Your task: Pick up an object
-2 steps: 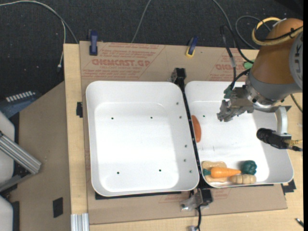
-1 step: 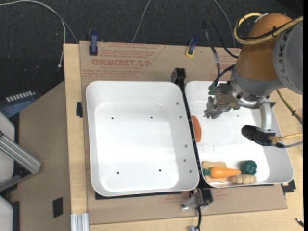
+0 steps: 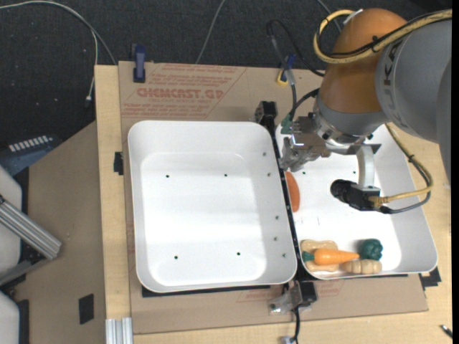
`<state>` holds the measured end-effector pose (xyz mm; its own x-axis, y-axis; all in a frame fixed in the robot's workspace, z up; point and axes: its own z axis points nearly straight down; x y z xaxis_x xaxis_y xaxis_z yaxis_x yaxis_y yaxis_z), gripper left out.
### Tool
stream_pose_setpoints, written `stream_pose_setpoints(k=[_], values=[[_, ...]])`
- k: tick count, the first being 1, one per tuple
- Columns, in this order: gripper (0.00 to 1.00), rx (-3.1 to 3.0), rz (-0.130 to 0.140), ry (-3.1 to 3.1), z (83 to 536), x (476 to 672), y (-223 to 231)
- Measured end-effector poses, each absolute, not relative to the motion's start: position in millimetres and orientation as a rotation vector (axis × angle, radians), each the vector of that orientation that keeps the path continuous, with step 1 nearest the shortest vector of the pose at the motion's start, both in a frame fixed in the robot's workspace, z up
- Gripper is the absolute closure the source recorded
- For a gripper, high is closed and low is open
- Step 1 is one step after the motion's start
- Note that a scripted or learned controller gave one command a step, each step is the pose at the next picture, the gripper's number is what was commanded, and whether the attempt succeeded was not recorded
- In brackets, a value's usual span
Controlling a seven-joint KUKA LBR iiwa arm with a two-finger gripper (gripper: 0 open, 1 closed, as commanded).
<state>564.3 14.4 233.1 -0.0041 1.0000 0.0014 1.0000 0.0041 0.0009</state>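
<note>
My gripper (image 3: 292, 160) hangs over the left edge of the right bin (image 3: 401, 213), below the grey arm and its orange band. Directly under it an orange, elongated object (image 3: 292, 193) lies against the bin's left wall; whether the fingertips touch it I cannot tell. At the front of the same bin lie a toy carrot (image 3: 334, 256), a beige peanut-like piece (image 3: 361, 266), a pale round item (image 3: 313, 246) and a dark green lump (image 3: 371, 249).
The left bin (image 3: 208, 206) sits beside the right one, their rims touching. A black cable part (image 3: 353, 193) hangs from the arm over the right bin's middle. Cardboard (image 3: 179, 92) covers the bench behind the bins.
</note>
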Motion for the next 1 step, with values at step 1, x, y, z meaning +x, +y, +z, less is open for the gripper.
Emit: stream_pose_setpoints(k=[1], values=[[1.00, -2.215, -0.002, -2.227, 235.4, 579.8, 72.3]])
